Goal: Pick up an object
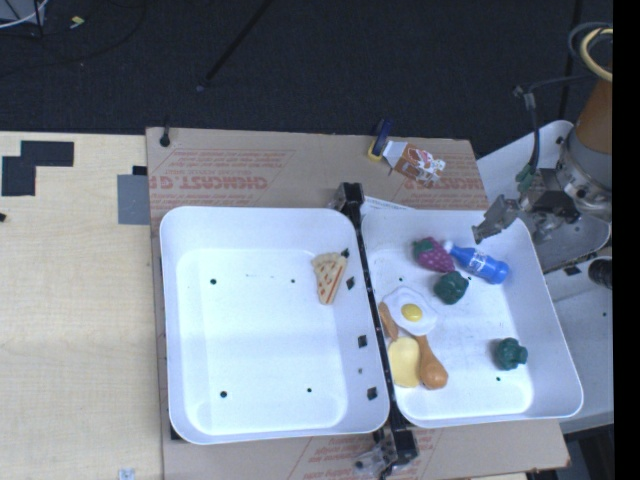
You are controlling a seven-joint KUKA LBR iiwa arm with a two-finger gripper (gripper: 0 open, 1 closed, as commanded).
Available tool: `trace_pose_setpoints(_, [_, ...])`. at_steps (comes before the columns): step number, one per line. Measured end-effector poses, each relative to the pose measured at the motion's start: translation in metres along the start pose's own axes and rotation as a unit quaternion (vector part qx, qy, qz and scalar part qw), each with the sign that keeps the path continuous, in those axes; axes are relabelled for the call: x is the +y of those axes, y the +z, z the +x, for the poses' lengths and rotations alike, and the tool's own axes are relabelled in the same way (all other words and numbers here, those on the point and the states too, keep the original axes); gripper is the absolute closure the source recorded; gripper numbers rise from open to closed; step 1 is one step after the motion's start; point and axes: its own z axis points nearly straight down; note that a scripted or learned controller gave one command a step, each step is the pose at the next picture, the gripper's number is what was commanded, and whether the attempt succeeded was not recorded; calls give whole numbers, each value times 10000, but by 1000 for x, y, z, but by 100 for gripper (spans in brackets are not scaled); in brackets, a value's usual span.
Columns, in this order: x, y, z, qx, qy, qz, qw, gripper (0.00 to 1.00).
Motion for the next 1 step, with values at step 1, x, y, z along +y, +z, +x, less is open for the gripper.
trace_pose_setpoints(1, [0,-10,0,2,-8,3,10000,100])
